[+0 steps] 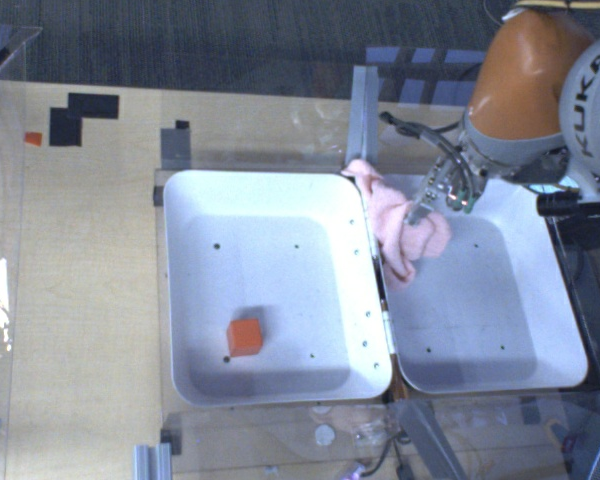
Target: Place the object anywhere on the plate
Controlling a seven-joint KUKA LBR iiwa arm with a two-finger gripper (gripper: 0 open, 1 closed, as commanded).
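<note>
Orange block (245,337) sitting in left bin (270,208), lower left. Pink cloth (400,230) draping over the divider into right bin (510,358). Gripper (417,214) touching cloth; whether fingers are spread or pinching, cannot tell.

Pale wooden bench (80,298) against dark ribbed floor (230,18).

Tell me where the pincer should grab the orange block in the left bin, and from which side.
Probably straight from above, closing across two opposite flat sides of the orange block. It sits flat on the left bin floor, apart from the walls, with open floor all round for the fingers.
</note>
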